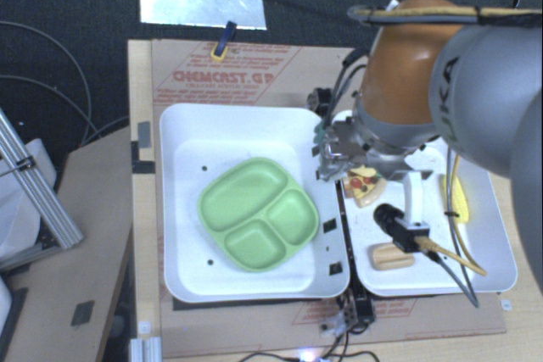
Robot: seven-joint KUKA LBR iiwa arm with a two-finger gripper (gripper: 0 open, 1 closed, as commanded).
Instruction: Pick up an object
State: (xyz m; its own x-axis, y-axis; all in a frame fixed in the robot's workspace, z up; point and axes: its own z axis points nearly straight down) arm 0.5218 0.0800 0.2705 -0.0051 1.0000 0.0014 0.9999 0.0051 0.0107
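Grey arm (475,89) over right bin (501,267), gripper (335,157) above pizza slice toy (365,185), grip state unclear, green divided plate (257,214) in left bin (182,182)

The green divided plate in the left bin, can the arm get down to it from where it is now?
Probably yes. The green divided plate lies alone in the left bin with nothing over it. The arm hangs over the bins' shared edge, so a short move left should do.
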